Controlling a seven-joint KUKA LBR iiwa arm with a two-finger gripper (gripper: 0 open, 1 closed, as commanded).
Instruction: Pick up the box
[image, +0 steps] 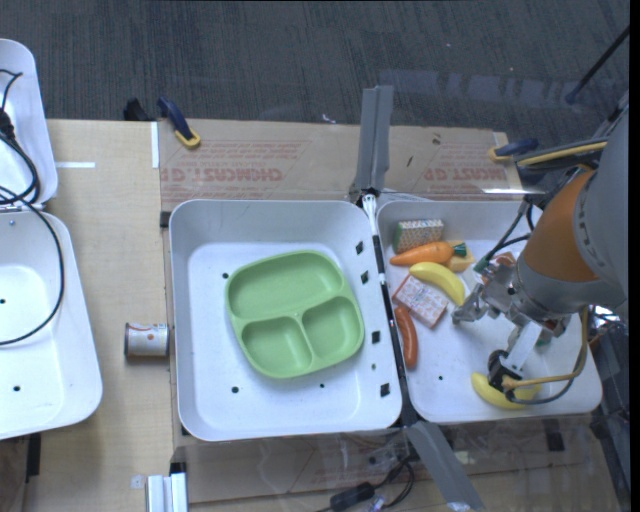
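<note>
There's the box (421, 301), lying flat on the floor of the right-hand bin, over on that bin's left side. It's a small rectangular carton, its top face reddish-pink with a pale grid of squares, turned at a slant to the bin walls. A yellow banana touches its upper right corner, an orange carrot sits just beyond that, and a red sausage-like piece runs along just below its lower left corner. Nothing is gripping it, it's resting on the white surface
</note>
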